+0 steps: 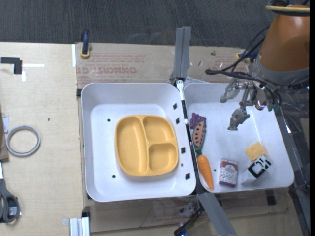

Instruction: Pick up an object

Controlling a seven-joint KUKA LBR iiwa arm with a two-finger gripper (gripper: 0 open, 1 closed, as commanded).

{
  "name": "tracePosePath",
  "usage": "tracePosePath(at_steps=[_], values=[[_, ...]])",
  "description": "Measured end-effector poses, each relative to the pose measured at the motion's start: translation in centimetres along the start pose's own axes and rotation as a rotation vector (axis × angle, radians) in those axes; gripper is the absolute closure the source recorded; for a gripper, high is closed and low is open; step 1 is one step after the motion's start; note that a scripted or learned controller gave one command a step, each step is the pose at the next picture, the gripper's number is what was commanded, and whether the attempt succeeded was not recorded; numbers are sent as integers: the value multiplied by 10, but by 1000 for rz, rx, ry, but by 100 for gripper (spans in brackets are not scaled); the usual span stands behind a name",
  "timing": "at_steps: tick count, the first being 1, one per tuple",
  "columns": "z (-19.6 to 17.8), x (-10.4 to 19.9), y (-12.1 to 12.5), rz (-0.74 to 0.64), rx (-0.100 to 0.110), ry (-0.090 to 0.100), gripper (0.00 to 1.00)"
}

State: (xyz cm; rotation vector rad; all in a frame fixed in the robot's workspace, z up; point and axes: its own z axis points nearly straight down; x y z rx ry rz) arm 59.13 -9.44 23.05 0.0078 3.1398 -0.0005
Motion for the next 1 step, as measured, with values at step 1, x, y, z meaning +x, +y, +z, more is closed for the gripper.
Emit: tracePosePath(at_steps=[1], values=[[39, 4, 52, 220, 0, 1, 0]])
